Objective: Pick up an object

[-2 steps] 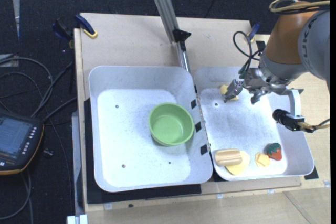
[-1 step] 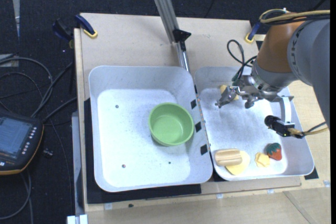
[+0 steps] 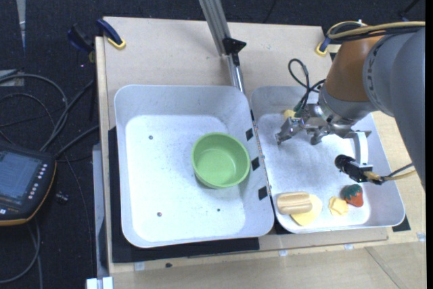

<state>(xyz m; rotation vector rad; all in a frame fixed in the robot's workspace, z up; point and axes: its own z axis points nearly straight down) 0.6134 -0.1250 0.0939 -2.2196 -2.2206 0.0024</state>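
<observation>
The toy hot dog [image 3: 295, 202], near the right bin's [image 3: 379, 145] front rim, looks light, rounded and a bit slippery, so pinch its short middle; the end effector [image 3: 298, 133] looks spread and carrying nothing.

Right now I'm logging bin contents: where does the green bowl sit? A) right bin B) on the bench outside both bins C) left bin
C: the green bowl rests on the floor of the left bin, near its right wall.

A green bowl [image 3: 220, 160] lies in a speckled white bin [image 3: 145, 145]; a tan bun [image 3: 293, 202], a red strawberry [image 3: 352, 195].
</observation>
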